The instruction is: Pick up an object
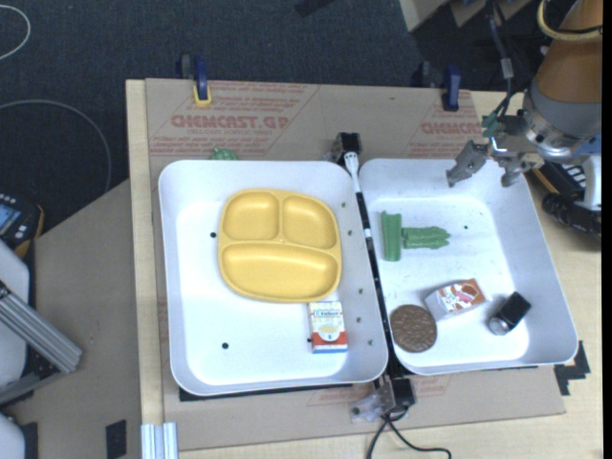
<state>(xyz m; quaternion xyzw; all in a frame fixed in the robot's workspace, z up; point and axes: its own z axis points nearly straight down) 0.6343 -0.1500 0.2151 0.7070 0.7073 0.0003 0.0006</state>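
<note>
While no object sits between its fingers, the scene reads as follows:

Objects to pick: a green plastic T-shaped toy (409, 236) lies flat in the upper middle of the right shallow white bin (545, 256); a brown round cookie-like disc (413, 327) lies near that bin's front edge; a small red-and-white printed packet (455, 297) lies just beside the disc, to its right; a small black-and-grey block (509, 314) lies further right, near the bin's right wall.

Gripper: the grey two-finger gripper (487, 165) hangs over the far rim of the right bin, jaws spread apart, grasping nothing, well apart from the green toy.

Left bin: the left shallow white bin (186, 256) bears a yellow three-compartment plastic plate (279, 245) and, near its front, a small white-and-orange carton (328, 326).
</note>
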